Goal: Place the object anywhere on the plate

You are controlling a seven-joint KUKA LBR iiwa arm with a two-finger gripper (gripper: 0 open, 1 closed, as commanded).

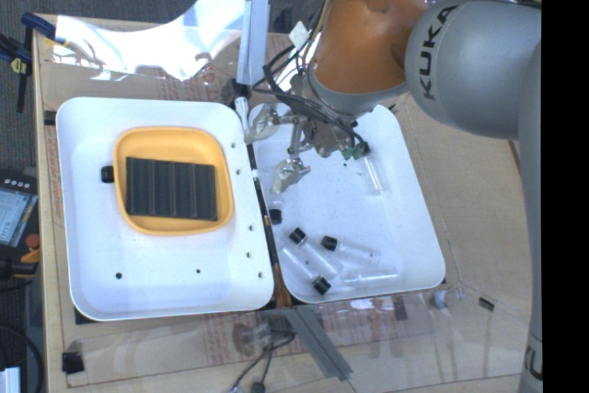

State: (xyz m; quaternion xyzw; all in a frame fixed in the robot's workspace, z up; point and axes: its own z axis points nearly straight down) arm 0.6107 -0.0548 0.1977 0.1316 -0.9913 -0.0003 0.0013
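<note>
A yellow plate [173,145] with a black ridged insert [172,189] lies in the left white bin [87,271]. In the right white bin [419,239] lie several clear vials with black caps [329,244], gathered near the front. Another clear vial [373,176] lies further back beside the arm. My gripper [289,172] hangs over the back left part of the right bin, close to the wall between the bins. It is apart from the front vials. The orange band and wrist hide what lies beneath them.
A small black piece [108,174] sits in the left bin just left of the plate. A tall clear upright strip [252,37] and crumpled clear plastic [138,41] stand behind the bins. Cables run from the wrist toward the back.
</note>
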